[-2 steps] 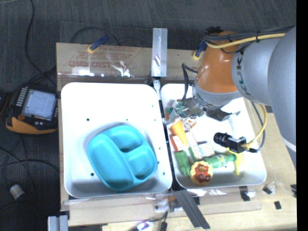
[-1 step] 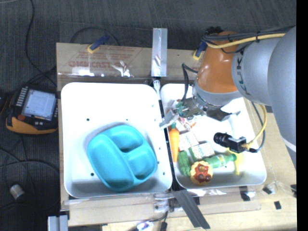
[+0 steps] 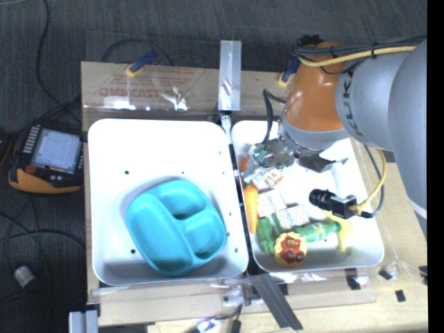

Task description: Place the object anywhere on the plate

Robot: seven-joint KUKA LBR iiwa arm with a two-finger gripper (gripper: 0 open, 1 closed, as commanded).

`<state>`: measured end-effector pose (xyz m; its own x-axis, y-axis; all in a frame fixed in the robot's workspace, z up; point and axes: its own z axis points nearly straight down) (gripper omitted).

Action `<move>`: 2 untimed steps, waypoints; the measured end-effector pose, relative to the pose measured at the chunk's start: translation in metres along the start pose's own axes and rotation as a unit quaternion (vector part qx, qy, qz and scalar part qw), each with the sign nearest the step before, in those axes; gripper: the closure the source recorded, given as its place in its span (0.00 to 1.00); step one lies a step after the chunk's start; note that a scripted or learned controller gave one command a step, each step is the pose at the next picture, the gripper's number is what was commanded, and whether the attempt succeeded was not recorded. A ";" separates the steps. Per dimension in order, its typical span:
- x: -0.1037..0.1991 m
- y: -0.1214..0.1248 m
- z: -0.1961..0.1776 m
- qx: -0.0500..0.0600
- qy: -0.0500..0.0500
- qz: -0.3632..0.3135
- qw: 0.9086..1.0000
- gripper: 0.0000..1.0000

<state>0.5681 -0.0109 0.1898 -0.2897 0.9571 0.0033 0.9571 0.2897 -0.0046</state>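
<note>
Blue three-compartment plastic plate (image 3: 175, 225) lies in left white bin (image 3: 111, 144); pincer (image 3: 264, 156) hovers over right bin's (image 3: 361, 252) toy clutter (image 3: 286, 222), finger state indeterminable.

The setting is a robotics laboratory or test cell. An industrial arm (image 3: 361, 96), grey with an orange band, reaches over a bench (image 3: 149, 89) of bare board that carries two shallow white bins (image 3: 104, 186) mounted side by side. The floor (image 3: 41, 47) is dark carpet with loose cables (image 3: 31, 5) running across it. A handheld control pendant (image 3: 48, 157) with a lit screen lies on the floor beside the bench.
</note>
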 end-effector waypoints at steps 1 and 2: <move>-0.006 0.068 -0.012 0.000 -0.003 0.137 0.991 1.00; 0.081 0.041 0.008 0.000 -0.002 0.100 0.995 1.00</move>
<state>0.5835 0.0788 0.1819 -0.0940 0.9956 -0.0018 0.9956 0.0940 -0.0042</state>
